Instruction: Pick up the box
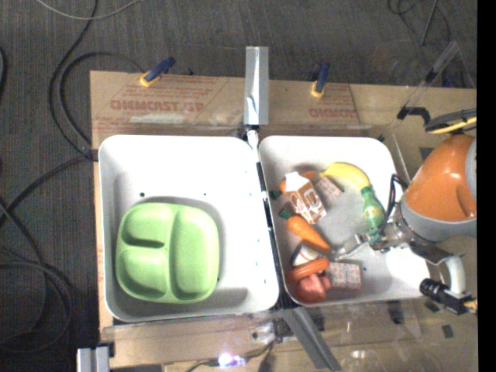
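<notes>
A small flat box (346, 274) with a reddish print lies near the front wall of the right bin (387, 155). An orange and white carton (304, 201) lies tilted in the middle of that bin. My gripper (359, 244) is low in the right bin, just above and to the right of the small box and beside a green bottle (373, 208). The arm's orange band (444, 187) hangs over the bin's right wall and hides part of it. I see nothing held in the gripper.
The right bin also holds a banana (349, 175), a carrot (308, 231), and red pieces (309, 278) touching the small box. A green divided tray (169, 249) lies in the left bin (116, 161). Bare floor shows at the right bin's front right corner.
</notes>
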{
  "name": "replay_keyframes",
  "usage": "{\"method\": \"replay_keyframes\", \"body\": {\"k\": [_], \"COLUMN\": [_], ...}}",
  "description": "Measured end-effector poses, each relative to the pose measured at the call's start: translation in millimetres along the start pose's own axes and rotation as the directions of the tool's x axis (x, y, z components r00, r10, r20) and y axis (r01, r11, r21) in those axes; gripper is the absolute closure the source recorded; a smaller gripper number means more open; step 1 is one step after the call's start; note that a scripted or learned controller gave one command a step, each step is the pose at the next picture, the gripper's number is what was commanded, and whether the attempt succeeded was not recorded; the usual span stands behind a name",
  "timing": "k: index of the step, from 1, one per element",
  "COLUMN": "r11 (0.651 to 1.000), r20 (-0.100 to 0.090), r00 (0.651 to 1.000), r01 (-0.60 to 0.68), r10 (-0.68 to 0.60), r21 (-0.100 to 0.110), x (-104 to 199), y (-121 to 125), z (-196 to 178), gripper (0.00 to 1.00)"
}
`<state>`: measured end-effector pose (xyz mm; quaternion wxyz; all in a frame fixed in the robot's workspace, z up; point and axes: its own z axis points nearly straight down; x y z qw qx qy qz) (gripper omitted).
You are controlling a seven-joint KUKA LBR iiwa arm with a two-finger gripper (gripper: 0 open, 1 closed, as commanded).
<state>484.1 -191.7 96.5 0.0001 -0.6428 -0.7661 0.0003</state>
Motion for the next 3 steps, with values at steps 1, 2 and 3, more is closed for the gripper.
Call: {"method": "replay_keyframes", "body": {"k": [1, 2, 3], "r11": [0.988, 0.988, 0.937], "r20": [0.006, 0.005, 0.003], "r00": [0.989, 0.988, 0.937], "r01": [-0.151, -0.152, -0.349], "r10": [0.151, 0.152, 0.349], "r21": [-0.015, -0.015, 0.002], "x": [21, 21, 101], "y": [97, 96, 152], "z": [5, -3, -105], "gripper": [0.00, 1.00, 1.00]}}
